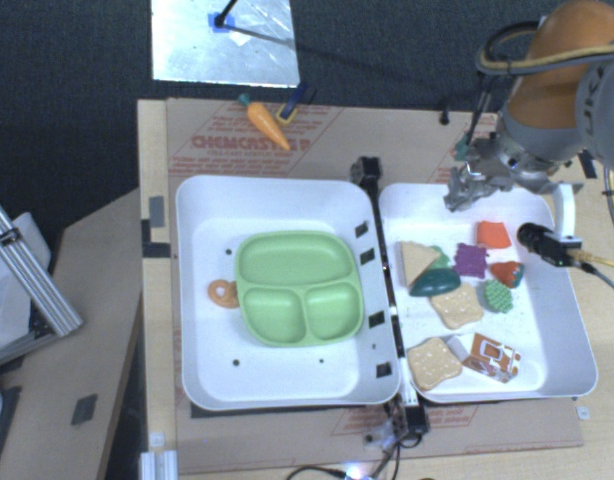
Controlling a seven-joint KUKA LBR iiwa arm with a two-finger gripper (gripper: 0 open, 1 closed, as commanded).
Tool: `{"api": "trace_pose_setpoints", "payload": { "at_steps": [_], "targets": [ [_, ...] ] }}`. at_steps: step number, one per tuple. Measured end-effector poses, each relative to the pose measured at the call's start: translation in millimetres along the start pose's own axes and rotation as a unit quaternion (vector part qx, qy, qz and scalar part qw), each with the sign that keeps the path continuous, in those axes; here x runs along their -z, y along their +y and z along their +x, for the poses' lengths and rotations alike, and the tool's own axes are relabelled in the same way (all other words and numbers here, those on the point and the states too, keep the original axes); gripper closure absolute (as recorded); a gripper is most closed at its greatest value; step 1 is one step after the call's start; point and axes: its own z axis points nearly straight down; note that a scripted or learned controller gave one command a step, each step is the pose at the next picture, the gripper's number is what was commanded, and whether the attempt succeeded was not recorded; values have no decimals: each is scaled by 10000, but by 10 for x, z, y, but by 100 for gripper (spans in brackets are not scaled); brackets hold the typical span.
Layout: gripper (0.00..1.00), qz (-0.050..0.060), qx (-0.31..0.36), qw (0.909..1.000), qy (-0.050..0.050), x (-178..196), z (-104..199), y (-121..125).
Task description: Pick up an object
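While the arm [567,58] leans in over the far edge of the right bin [572,363], the gripper [465,190] hangs above that bin's far left corner, and from here I cannot tell whether it is released or clenched; nothing shows in its grip. So I judge this to be the approach, with no pick made yet.

The things on offer all lie in the right bin, nearer to me than the gripper. Closest below it sits a tan wedge [417,260], with a dark green piece [434,282] touching its near side. To their right are a purple piece [471,259] and an orange piece [493,234], then a red piece [507,273] and a green knobbly one [498,297]. A cracker [457,307] lies just nearer than the dark green piece, and at the bin's near edge rest a toast slice [433,363] and a brown-and-white waffle [491,357].

Outside that bin, the left bin [202,268] bears a green tray [295,288] and a small pretzel [223,293], and a carrot [266,124] lies on the bench beyond it.

Next, I reckon, the gripper must settle on one piece, come over it and go down. The wedge is nearest, though its neighbour crowds it; the orange piece stands more apart.
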Motion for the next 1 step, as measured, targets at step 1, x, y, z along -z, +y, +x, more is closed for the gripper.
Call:
{"api": "trace_pose_setpoints", "payload": {
  "at_steps": [1],
  "targets": [
    [100, 4, 18, 10000, 0, -46, 84, -9]
  ]
}}
